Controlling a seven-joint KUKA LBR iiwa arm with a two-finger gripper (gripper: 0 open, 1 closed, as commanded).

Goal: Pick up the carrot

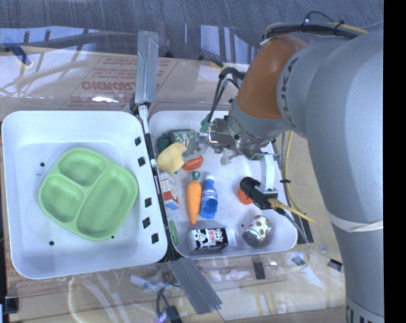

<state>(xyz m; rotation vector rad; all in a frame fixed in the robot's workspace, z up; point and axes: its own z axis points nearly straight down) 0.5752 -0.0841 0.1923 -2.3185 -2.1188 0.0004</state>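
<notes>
Currently the carrot [194,200] lies flat in the right bin [287,237], a little toward 9 o'clock of the bin's middle, with its green top pointing to 12 o'clock and its tip to 6. A blue bottle [209,198] lies parallel on its 3 o'clock side, touching or nearly so; cannot tell which. At the carrot's 12 o'clock are a small red piece [192,162], a yellow lump [171,157] near the bin's wall, and a green can [181,138] beyond. Close at its 6 o'clock is a black-and-white carton [210,237]; toward 4 o'clock, apart, a speckled ball [259,229]. An orange piece [244,196] sits past the bottle at 3 o'clock, partly hidden. The left bin [15,200] holds a green divided plate [89,192], well apart from the job. The arm [304,113] reaches in from 3 o'clock. The tool [220,142] hangs over the bin's 12 o'clock half, roughly 1 o'clock from the carrot, not above it. Tool opening: cannot tell from this angle; nothing seen held. Judgement: approach stage, grasp not yet made. The carrot's 9 o'clock flank is free and its 3 o'clock flank is crowded by the bottle, so a pinch across the width risks nudging the bottle. The thicker top end, beside the bottle's narrower cap, looks more favourable. Next move calls for a shift toward 7 o'clock, then a descent.
</notes>
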